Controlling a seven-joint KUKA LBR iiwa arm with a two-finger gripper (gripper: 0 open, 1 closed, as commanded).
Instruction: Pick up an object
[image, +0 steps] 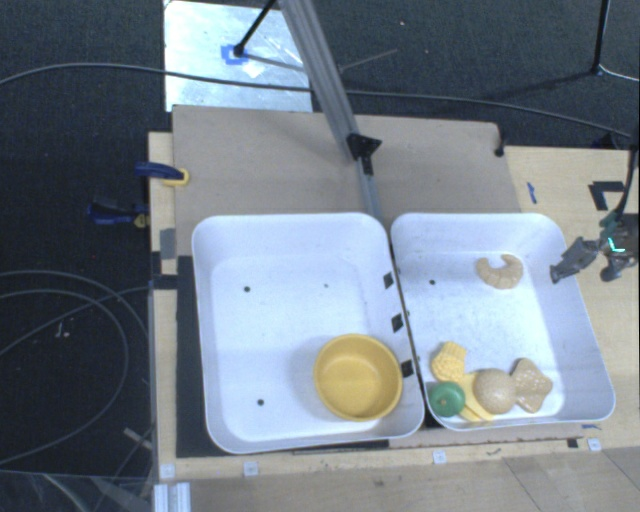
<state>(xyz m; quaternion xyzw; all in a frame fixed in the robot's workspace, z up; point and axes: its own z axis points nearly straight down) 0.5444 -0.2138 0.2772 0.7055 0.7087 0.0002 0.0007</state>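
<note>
I'm looking down at the bench, and starting at the far left I'm seeing two clamps (140, 195) gripping the board's (290, 160) edge, with cables (60, 300) looping over the dark floor beside them. The left bin (250, 250) is holding a yellow bowl (358, 376), sitting upright near its front right corner, close to the wall shared with the right bin (440, 240). A grey pole (330, 90) is slanting down from the top and ending at the back where the two bins meet.

In the right bin, a croissant (500, 270) is lying alone toward the back. At the front, a green piece (447, 399), a yellow waffle (450, 360), a round bun (492, 390) and a tan biscuit (531, 384) are crowding together, touching or overlapping one another.

The gripper (572, 262) is hanging just outside the right bin's right rim, level with the croissant, with nothing between them but the bin wall. I cannot tell how it is set, and nothing is showing in its grasp.
</note>
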